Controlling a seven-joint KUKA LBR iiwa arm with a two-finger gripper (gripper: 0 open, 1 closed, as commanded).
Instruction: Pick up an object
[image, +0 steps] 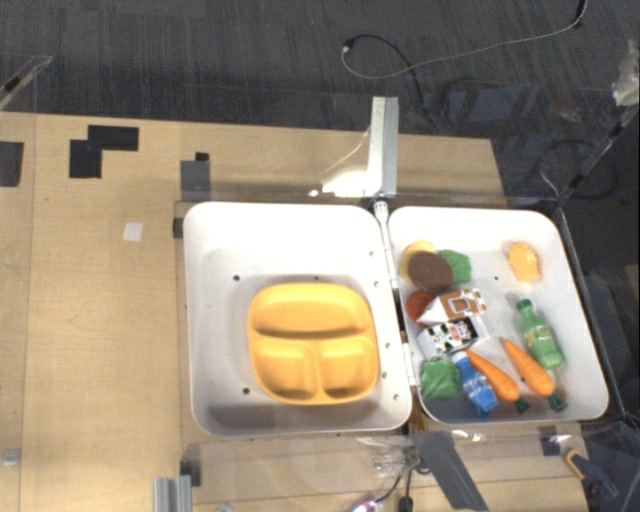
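Two white bins sit side by side on the counter (90, 330), and all the small stuff is in the right bin (572, 300). Up near its top left there's a brown round piece (430, 269) resting against a yellow bit (417, 249) and a green leafy thing (457, 264). Just below that is a little white carton (452, 320) with a red piece (417, 304) at its left edge. Toward the bottom: a green chunk (438, 379), a blue bottle (476, 384), and two orange carrots (492, 375) (530, 367) lying at a slant. A green bottle (538, 335) lies near the right wall, and an orange-yellow lump (524, 261) sits apart at the top right. The left bin (215, 250) holds a yellow divided tray (313, 339), three compartments, sitting flat. As for the hand, can't tell whether it's open or closed, or where it is relative to the objects.
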